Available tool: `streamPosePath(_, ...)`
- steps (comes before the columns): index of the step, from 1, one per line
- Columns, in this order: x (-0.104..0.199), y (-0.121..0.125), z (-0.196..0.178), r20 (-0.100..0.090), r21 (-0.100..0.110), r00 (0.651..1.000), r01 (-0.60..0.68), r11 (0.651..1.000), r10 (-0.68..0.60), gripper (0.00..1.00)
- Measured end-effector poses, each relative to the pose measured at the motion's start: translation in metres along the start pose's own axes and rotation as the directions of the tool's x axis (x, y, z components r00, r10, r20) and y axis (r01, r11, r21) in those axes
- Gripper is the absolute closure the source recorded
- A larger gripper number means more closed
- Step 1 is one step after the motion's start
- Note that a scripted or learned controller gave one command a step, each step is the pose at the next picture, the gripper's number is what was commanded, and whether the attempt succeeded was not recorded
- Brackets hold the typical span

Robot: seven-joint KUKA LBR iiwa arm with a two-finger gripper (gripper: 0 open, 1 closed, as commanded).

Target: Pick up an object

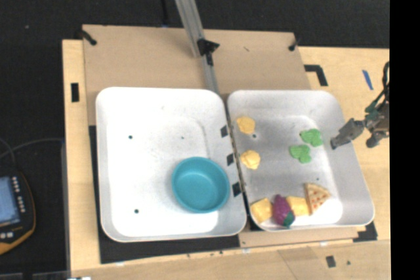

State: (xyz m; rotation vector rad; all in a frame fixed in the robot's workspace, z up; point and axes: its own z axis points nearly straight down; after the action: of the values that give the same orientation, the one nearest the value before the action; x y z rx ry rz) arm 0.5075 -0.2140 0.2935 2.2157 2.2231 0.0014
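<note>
Camera view. Two white bins side by side on the bench. Left bin (131,115): a blue bowl (200,184) sits upright toward its 5 o'clock corner, otherwise bare floor with a few dark specks.

Right bin (282,105) holds the small objects. Two yellow pieces along its 9 o'clock wall: one higher (245,124), one lower (250,159). Two green pieces (306,145) near the bin's centre, toward 3 o'clock, close together, perhaps touching. Along the 6 o'clock edge a cluster: a yellow block (261,209), a purple item (282,209) just beside it, another yellow piece (299,206) behind that, and an orange pizza-slice shape (317,196) at the 4 o'clock end.

Gripper (367,130) sits at the right bin's 3 o'clock rim, partly cut off by the frame edge; one dark finger points in over the rim toward the green pieces. Nothing seen between the fingers; spread cannot be told.
</note>
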Motion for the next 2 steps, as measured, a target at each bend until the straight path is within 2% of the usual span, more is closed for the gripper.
streamPosePath(1, 0.0, 0.0, 0.0, 0.0, 0.0, 1.0, -0.001, 1.0, 0.001, 0.0)
streamPosePath(2, 0.0, -0.006, 0.044, 0.0, 0.004, 1.0, -0.003, 1.0, 0.003, 0.0)
